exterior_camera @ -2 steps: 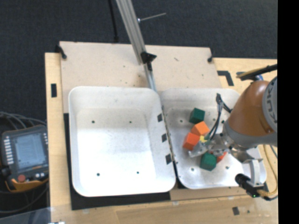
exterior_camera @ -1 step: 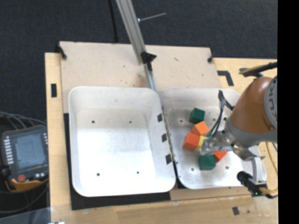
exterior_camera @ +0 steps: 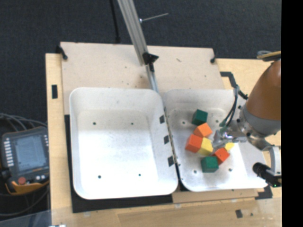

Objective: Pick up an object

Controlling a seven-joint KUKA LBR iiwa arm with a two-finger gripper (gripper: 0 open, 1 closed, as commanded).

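White plastic makes up both bins: the left bin [exterior_camera: 118, 141] has nothing to pick, while the right bin [exterior_camera: 189, 183] holds a tight cluster of blocks. From left to right sit a large orange block [exterior_camera: 194, 143], a green block [exterior_camera: 200, 116] farther back, a yellow block [exterior_camera: 207, 147], a near green block [exterior_camera: 209, 164] and a small orange block [exterior_camera: 221, 154]. The gripper [exterior_camera: 222, 138] hovers at the cluster's right edge, just over the yellow and small orange blocks. Picking well probably means choosing an outer block, since neighbours crowd the middle. Whether the gripper is spread or closed, I cannot tell.
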